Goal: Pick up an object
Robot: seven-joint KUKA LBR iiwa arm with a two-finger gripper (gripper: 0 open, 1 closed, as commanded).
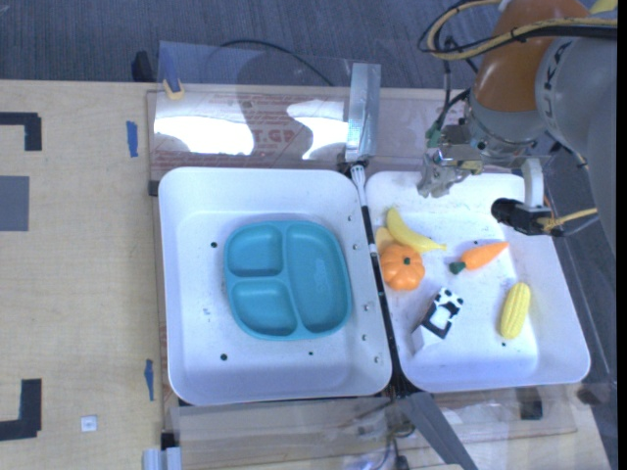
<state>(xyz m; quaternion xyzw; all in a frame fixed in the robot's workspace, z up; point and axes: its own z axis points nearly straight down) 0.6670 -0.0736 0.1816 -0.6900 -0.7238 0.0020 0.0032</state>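
So the pickable stuff is all in the right shallow white plastic bin [549, 355]: a curved yellow toy banana [409, 232] near the bin's left wall, a round orange toy pumpkin with a green stem [402, 266] touching it just below, a small orange toy carrot with a green top [477, 256] out toward the middle, a bumpy yellow toy corn cob [514, 309] standing roughly upright in the view near the right side, and a little black-and-white blocky toy [444, 313] between pumpkin and corn. Carrot, corn and the black-and-white thing each have bare white floor around them; banana and pumpkin are crowded against each other and the wall.

The grey two-finger gripper [434, 186] sits over the far left corner of that bin, above the banana and apart from it, nothing between its tips. Whether the claw is clenched or released, honestly can't tell, it's small and blurry there. A black part of the arm [519, 215] hangs over the bin's far right area.

Left shallow white plastic bin [186, 213] holds a smooth teal plastic divided plate with three compartments [287, 278], centred, bare floor all round it. Behind the bins there's a shiny clear plastic sheet [245, 125] with glare, hard to read through.
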